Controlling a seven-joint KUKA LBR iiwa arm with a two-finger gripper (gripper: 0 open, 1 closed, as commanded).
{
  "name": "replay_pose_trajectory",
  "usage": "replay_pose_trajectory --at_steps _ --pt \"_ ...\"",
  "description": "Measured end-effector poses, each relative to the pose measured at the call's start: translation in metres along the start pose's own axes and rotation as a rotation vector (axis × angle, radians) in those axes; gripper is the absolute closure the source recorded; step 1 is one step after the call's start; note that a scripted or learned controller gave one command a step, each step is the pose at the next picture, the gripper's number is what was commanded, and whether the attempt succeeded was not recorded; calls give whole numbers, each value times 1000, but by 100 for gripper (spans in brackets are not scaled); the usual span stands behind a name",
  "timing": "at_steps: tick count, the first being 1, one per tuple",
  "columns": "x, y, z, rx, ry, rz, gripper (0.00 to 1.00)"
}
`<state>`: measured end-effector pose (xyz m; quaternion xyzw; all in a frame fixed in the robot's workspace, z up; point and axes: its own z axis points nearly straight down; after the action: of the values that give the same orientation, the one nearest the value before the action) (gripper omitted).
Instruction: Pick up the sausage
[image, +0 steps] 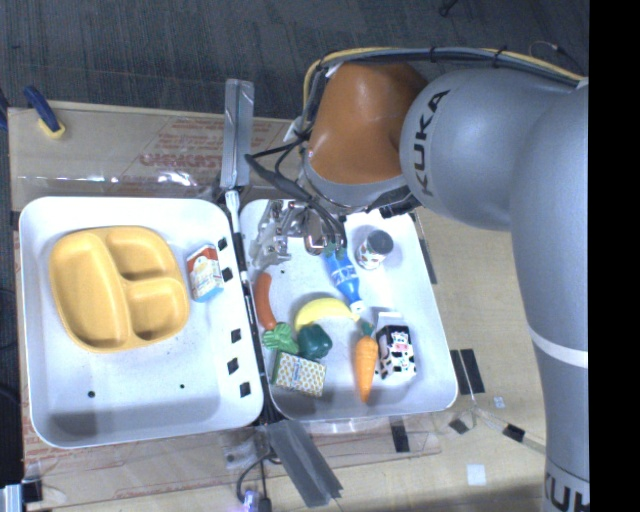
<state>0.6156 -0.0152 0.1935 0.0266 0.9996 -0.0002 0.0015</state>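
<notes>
The sausage (263, 299) is a reddish-brown link lying along the left wall of the right bin (428, 340), just below the gripper. My gripper (283, 236) hangs over the upper left part of that bin, under the orange wrist band. Its metal parts sit a short way above the sausage's upper end. Nothing shows between them.
Right bin also holds a blue bottle (342, 277), a small can (376, 246), a banana (322, 310), a green vegetable (303, 340), a carrot (365, 366), a cow-print carton (396, 353) and a patterned packet (299, 373). Left bin (60, 400) holds a yellow tray (118, 286) and small can (204, 273).
</notes>
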Motion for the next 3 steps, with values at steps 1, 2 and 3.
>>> replay_pose_trajectory --at_steps 1,2,3 --pt "0 0 0 0 1 1 0" --pt "29 -84 74 0 3 -13 0" --pt "57 -87 101 0 3 45 0"
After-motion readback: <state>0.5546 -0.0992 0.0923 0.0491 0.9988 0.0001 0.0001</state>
